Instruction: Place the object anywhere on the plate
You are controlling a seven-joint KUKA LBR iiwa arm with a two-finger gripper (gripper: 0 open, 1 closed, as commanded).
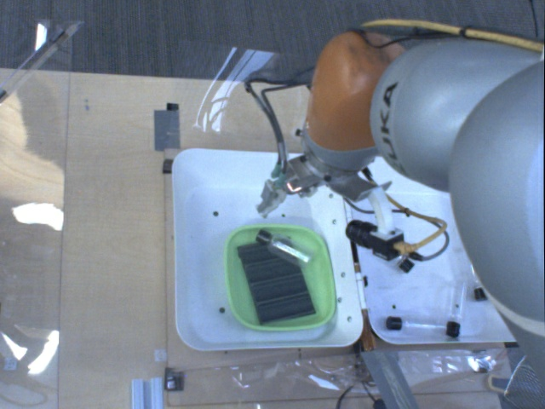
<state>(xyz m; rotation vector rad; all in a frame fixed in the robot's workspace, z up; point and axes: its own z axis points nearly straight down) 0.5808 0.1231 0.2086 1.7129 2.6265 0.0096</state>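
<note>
Small tube (288, 247) lying on green plate (319, 258), long axis slanted, just below tool (274, 196); tool's state not possible to tell.

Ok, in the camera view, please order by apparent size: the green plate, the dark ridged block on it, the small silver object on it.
1. green plate, the largest.
2. dark ridged block, lying on the plate.
3. small silver object, near the plate's far rim, clearly the smallest.

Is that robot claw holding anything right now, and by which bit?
Cannot be told: the gripper hangs just above the green plate, where a dark ridged block and a small cylinder lie.
</note>
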